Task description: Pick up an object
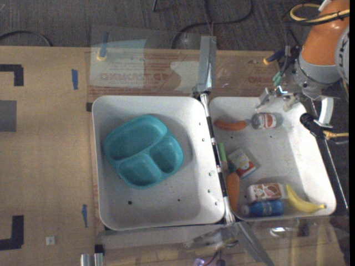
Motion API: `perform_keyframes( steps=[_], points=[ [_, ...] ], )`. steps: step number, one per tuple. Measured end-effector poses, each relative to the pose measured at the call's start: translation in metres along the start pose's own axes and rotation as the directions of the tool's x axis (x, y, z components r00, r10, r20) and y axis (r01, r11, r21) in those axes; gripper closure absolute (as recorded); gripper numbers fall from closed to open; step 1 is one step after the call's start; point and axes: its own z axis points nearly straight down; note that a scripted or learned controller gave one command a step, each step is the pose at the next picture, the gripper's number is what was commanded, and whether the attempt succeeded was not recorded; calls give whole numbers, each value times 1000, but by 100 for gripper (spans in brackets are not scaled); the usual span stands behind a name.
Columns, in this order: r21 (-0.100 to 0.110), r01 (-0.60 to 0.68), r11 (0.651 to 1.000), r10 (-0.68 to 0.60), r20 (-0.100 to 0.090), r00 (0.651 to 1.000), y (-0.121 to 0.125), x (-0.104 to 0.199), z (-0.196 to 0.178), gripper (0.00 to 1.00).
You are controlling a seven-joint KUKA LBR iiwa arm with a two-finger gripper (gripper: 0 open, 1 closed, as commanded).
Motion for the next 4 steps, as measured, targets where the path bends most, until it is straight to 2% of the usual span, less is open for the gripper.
perform_keyframes(
  steps=[1, 2, 3, 4],
  points=[
    [-30, -69, 997, 69, 9, 998, -8, -48, 49, 0],
    [-30, -69, 997, 69, 9, 998, -8, -48, 49, 0],
    [-2, -211, 977, 211, 0, 977, -31, 0, -48, 0],
    [0, -256, 967, 256, -1, 967, -24, -26, 76, 0]
  ],
)
